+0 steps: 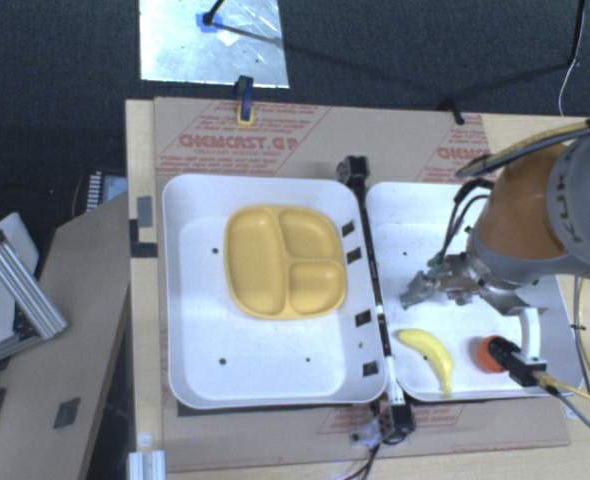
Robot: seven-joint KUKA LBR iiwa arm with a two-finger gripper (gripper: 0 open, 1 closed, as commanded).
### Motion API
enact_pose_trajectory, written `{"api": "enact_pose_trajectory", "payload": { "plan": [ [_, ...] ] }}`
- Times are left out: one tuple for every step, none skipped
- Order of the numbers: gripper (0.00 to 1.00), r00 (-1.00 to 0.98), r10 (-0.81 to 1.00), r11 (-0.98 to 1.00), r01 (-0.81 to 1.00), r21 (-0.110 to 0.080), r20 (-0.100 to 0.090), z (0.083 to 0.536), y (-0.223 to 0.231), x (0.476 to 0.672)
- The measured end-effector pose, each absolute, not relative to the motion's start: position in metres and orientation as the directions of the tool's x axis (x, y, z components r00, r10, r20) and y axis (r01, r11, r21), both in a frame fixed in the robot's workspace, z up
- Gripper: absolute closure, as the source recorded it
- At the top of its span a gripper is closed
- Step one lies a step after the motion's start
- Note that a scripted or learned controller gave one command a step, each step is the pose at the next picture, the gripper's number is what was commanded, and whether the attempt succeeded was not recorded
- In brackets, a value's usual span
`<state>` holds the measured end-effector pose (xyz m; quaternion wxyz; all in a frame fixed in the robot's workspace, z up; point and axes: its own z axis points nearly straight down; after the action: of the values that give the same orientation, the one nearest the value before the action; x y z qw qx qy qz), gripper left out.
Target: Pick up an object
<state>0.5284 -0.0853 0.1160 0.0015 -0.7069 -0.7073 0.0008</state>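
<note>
2 white bins are seen side by side in the camera view, and the claw [420, 290] is held low over the right bin [415, 218], reached in from the right by the grey and orange arm [535, 218]. Whether the claw is apart or together cannot be told. A yellow banana [428, 353] is seen just below the claw, apart from it. An orange object [489, 354] lies to its lower right. A yellow divided tray [280, 261] is held in the left bin [190, 298], well to the claw's left.

2 white bins [190, 298]; a pale yellow divided plate [280, 261]; below the gripper [425, 290], a yellow banana [430, 353] and an orange-red object [488, 354]; above it, an orange wrist band [520, 208].
</note>
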Motion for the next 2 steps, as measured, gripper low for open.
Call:
{"api": "enact_pose_trajectory", "payload": {
  "plan": [
    [1.0,0.001,1.0,-0.001,1.0,0.002,0.0,0.129,-0.086,0.53],
    [1.0,-0.004,1.0,0.004,1.0,0.008,-0.001,0.191,-0.082,0.536]
  ]
}}
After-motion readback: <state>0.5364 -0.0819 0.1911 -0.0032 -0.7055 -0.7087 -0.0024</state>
